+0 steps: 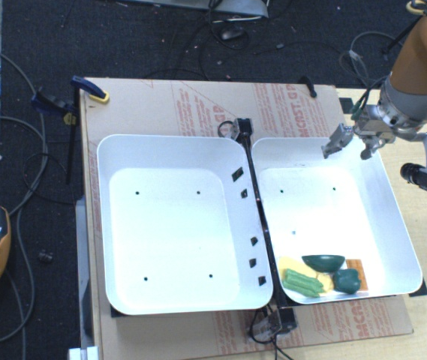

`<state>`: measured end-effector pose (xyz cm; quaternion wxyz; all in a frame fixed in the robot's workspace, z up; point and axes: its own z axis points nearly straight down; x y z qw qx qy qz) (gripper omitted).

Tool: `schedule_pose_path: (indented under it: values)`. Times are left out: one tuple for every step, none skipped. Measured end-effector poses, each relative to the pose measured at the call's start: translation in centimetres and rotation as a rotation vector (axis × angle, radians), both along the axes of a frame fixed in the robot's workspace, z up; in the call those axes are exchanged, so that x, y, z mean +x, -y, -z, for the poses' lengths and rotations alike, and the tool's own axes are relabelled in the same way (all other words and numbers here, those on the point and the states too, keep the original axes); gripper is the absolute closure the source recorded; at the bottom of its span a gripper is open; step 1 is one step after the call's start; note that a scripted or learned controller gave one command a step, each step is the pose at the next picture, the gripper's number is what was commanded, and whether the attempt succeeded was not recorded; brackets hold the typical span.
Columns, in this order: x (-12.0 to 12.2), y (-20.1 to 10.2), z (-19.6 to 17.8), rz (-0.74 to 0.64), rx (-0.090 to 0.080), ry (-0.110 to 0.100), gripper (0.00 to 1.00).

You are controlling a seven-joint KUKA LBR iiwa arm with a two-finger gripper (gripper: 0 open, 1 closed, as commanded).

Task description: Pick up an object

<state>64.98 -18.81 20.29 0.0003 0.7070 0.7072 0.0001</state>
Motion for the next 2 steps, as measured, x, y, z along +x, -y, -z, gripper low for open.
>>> schedule_pose_path:
  values:
    - [0.0, 0.0, -1.1, 0.0, 0.0, 0.001, 1.0]
    - [-5.7, -5.5, -17.5, -0.004, -0.001, 0.015, 1.0]
